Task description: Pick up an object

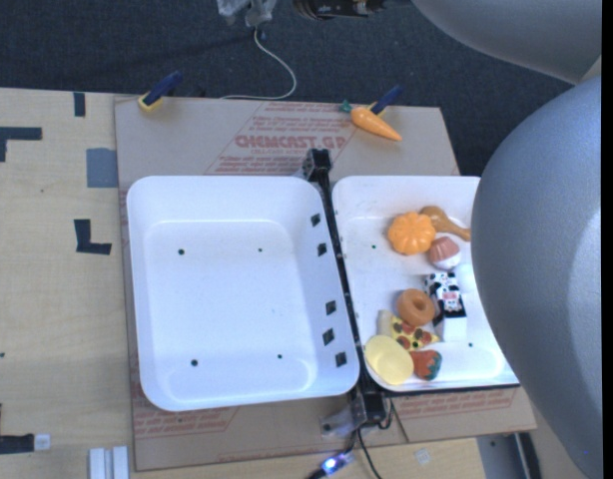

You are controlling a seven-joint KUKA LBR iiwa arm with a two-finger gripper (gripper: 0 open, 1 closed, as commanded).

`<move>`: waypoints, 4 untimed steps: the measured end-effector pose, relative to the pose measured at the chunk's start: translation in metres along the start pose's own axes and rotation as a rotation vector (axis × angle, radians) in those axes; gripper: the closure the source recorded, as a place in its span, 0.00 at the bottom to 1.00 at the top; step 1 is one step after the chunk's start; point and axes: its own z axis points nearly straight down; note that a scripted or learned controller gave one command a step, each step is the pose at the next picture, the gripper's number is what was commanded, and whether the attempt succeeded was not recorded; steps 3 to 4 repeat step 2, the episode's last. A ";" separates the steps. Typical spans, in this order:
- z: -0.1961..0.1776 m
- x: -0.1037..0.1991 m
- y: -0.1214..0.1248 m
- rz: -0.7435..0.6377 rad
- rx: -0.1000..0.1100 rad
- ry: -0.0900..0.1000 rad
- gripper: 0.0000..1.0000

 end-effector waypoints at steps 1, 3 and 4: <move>0.135 0.004 -0.046 0.001 0.025 -0.006 1.00; -0.002 0.004 0.002 0.000 -0.005 0.002 1.00; -0.002 0.004 0.002 0.000 -0.005 0.002 1.00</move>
